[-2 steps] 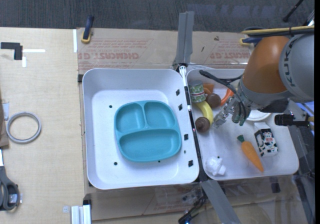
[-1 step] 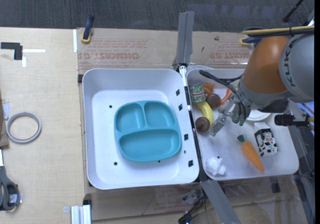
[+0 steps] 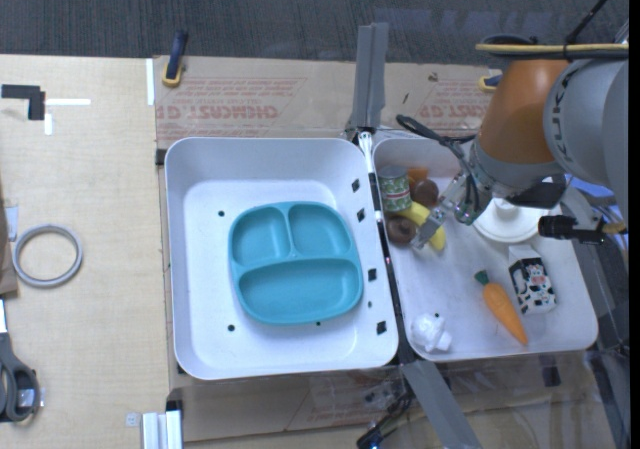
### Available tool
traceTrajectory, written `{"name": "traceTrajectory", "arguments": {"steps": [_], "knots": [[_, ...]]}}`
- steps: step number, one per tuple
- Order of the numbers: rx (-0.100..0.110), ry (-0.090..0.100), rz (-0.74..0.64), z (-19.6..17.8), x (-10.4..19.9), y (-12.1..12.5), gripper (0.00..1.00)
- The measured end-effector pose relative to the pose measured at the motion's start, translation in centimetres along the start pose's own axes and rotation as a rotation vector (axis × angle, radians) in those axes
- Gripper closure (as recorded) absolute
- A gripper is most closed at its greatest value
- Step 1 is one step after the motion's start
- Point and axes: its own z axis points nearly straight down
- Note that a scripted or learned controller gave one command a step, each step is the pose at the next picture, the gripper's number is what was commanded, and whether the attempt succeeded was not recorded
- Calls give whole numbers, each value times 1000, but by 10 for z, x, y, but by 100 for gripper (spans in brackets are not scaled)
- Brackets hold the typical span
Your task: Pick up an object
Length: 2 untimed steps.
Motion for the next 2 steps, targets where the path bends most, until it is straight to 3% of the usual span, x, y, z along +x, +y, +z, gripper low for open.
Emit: {"name": "traceTrajectory", "arguments": {"steps": [1,2], "knots": [[1,-3,-3,-9,-1,1,100],[0,-3,126,-101,23,67,100]]}}
